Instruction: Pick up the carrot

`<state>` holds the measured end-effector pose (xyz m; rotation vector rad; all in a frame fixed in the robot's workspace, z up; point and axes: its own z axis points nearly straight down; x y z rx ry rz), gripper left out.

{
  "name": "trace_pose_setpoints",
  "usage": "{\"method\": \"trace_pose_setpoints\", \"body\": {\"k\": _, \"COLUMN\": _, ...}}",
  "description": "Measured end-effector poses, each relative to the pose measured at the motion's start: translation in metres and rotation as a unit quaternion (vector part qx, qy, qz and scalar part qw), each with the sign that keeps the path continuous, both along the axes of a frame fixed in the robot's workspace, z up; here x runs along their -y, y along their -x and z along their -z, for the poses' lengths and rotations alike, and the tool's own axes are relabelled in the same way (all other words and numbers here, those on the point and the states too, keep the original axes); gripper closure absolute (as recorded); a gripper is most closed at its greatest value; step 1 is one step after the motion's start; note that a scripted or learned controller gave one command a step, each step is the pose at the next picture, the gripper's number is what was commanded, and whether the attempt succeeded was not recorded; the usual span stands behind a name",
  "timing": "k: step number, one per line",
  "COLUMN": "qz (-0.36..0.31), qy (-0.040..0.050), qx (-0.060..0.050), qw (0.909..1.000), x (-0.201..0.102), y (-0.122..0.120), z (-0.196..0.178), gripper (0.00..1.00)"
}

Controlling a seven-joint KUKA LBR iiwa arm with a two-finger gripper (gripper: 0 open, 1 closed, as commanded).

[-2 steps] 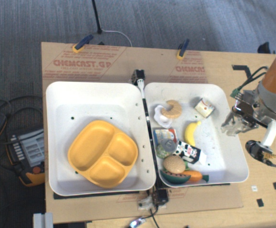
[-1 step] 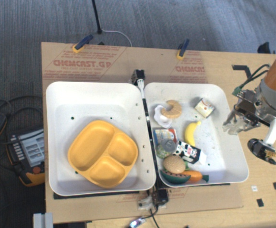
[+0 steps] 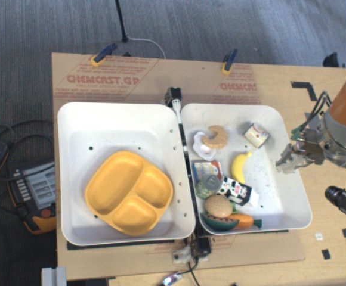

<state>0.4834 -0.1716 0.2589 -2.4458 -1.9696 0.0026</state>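
Note:
The carrot (image 3: 243, 221), orange with a green top end, lies at the front edge of the right bin (image 3: 283, 204), beside a green-rimmed bowl piece (image 3: 218, 223) and a brown bun (image 3: 218, 206). My gripper (image 3: 287, 161) hangs over the right bin's right rim, well up and to the right of the carrot, with nothing visibly between its fingers. The arm comes in from the right edge.
The right bin also holds a banana (image 3: 239, 167), a doughnut (image 3: 216, 136), a small white box (image 3: 256, 134), a black-and-white carton (image 3: 234, 190) and a clear packet (image 3: 207, 176). A yellow divided plate (image 3: 129, 190) lies in the left bin (image 3: 77, 130).

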Motion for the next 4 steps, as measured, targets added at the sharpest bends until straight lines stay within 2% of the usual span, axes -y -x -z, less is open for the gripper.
{"method": "trace_pose_setpoints", "body": {"k": 3, "qz": 0.0, "qy": 0.0005, "qx": -0.001, "qw": 1.0, "x": 0.0, "y": 0.0, "z": -0.028, "gripper": 1.0}}
{"method": "trace_pose_setpoints", "body": {"k": 4, "qz": -0.174, "qy": -0.0005, "qx": 0.0, "qw": 0.9847, "x": 0.016, "y": 0.0, "z": 0.058, "gripper": 1.0}}
